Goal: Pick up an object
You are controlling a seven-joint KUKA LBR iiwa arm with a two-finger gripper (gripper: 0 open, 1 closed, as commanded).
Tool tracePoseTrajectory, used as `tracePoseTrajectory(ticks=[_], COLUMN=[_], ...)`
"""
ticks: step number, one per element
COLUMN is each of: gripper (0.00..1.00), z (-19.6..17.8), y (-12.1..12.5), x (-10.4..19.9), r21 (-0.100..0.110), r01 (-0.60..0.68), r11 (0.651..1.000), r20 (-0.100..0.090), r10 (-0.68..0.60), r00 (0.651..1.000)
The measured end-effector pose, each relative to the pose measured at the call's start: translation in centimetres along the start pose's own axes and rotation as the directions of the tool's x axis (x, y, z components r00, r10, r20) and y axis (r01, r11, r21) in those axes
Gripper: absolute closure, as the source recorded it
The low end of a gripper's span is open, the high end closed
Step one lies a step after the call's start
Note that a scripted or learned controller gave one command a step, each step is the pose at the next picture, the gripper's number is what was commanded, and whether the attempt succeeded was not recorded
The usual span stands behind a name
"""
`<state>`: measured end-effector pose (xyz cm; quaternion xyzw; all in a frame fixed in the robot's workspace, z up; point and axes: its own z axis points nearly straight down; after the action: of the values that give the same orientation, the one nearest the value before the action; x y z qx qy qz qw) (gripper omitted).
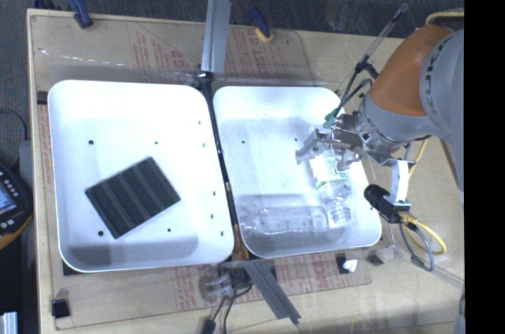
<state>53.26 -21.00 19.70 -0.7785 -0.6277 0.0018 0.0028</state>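
My gripper (327,155) is low over the right part of the right bin (260,111), open, its fingers standing either side of the top end of a small clear plastic bottle with a green label (331,186). That bottle lies pointing toward the bin's front right corner. A larger clear bottle (282,220) lies on its side along the front wall of the same bin, its end close to the small bottle. In the left bin (118,111), a black ribbed rectangular pad (132,196) lies flat and turned at an angle.
The grey arm with its orange band (402,84) reaches in from the right, over the right bin's rim. Cables and a black-and-yellow connector (390,206) hang beside that bin's right wall. A metal bar (215,32) and blue clamps (77,7) sit at the bench's back edge.
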Motion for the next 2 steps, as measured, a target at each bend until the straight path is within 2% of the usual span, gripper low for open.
tracePoseTrajectory(ticks=[1,2], gripper=[0.00,0.00], z=[-9.2,-3.8], y=[2.4,4.5], x=[4.7,2.2], r21=[-0.006,-0.001], r01=[-0.032,0.124], r11=[0.999,0.992], r20=[0.001,0.001], r10=[0.032,-0.124], r00=[0.999,0.992])
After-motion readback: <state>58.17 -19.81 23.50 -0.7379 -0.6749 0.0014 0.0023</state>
